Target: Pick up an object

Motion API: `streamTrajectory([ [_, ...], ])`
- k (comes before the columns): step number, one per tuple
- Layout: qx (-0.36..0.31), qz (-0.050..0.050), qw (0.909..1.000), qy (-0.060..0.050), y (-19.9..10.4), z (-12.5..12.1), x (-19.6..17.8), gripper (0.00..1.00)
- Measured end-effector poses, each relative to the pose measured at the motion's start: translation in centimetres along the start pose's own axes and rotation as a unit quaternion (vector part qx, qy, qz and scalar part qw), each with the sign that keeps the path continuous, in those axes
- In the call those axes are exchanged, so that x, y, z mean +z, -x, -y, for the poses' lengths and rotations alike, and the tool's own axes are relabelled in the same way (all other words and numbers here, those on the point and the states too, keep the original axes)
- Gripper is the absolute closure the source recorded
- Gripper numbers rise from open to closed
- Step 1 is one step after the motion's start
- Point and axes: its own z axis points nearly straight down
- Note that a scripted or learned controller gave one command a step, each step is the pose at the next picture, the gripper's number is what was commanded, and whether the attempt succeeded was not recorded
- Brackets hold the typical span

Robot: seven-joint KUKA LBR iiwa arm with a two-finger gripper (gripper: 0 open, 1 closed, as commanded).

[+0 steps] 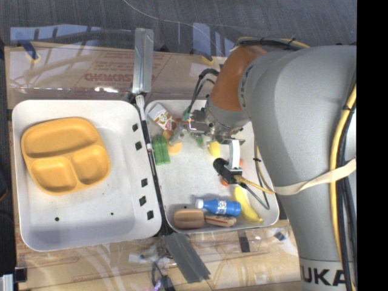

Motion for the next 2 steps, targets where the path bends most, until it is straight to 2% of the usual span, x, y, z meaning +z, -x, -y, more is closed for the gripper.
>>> streamTrajectory([
  [1,-0.005,-0.001,1.0,-0.001,0.8,-1.7,-0.1,0.0],
  [2,-0.092,-0.001,0.9958,-0.003,0.6,-0.6,0.1,0.0],
])
